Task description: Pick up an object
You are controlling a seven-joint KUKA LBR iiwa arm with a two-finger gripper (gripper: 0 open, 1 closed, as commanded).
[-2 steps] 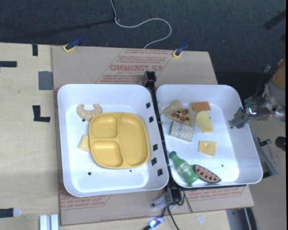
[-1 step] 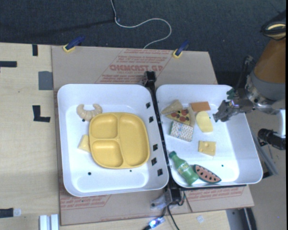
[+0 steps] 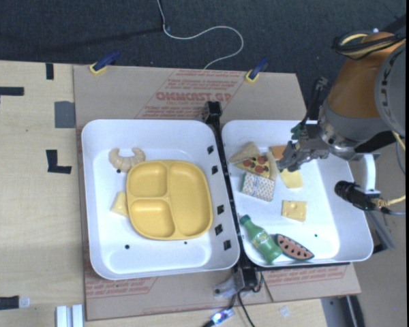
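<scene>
My end effector (image 3: pixel 291 159) hangs low over the upper part of the right bin (image 3: pixel 341 237), and I cannot tell how it is set from up here. Touching it on its lower side is a yellow cheese piece (image 3: pixel 292 179), my likeliest target, squarish with no clear long axis. Just beside it, toward the left bin (image 3: pixel 99 182), the pizza slice (image 3: pixel 253 160) lies tip up-left, long axis slanting down-right.

Open floor along right bin (image 3: pixel 358 251) lower right; crowded centre-left by pizza slice (image 3: pixel 253 159), cheese (image 3: pixel 294 210), green bottle (image 3: pixel 260 240), watermelon slice (image 3: pixel 294 246).
</scene>
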